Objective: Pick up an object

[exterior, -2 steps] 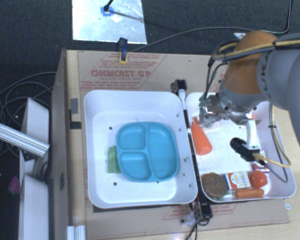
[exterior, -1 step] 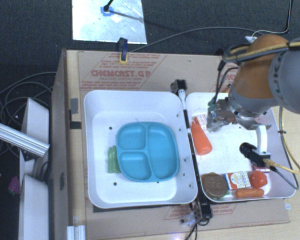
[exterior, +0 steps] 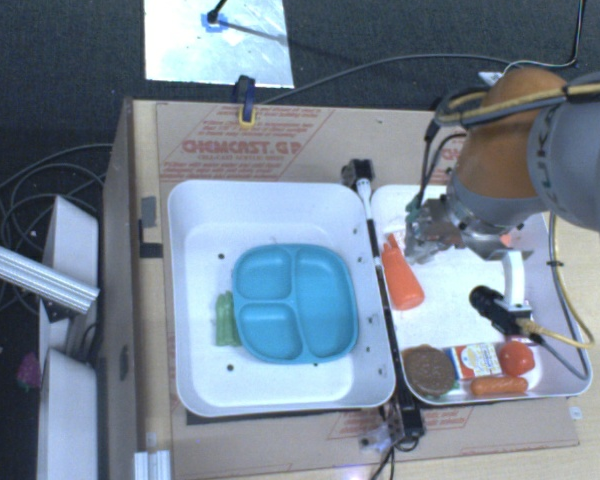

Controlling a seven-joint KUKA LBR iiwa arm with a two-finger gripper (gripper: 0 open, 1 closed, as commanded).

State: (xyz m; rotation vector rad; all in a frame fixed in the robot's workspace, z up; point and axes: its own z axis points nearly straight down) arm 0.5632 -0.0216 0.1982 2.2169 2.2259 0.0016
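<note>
Your tool [exterior: 423,240] hangs low over the back-left part of the right bin [exterior: 446,314], just beside the upper end of the orange carrot [exterior: 404,280]. That's the nearest obj and the sensible one to go for. The carrot lies on the bin floor, close along the wall shared w/ the left bin [exterior: 195,268], and seems wider toward the front. The wrist covers the tip from this angle, so you can't tell how far open the tool is or whether anything is in it; nothing shows as gripped, so I'd treat it as empty. To do the pick well, centre over the carrot's thick mid-section, not the tapered end, since a taper tends to squirt out on closing. Turn the wrist so the closing dir. runs across the carrot's long axis, i.e. roughly left-right in the view. Mind the wall: the carrot sits so near it that one side of the tool has little room, & a clip on the rim could shove the bin. Come straight down, close, lift vertically. The brown disc [exterior: 430,368], white packet [exterior: 475,358], red tomato [exterior: 517,356] and orange-red sausage [exterior: 498,386] are bunched at the front of the same bin, apart from the carrot, so clutter shouldn't be a prob. The blue plate [exterior: 295,303] and green piece [exterior: 225,320] in the left bin don't matter here; leave them.
</note>
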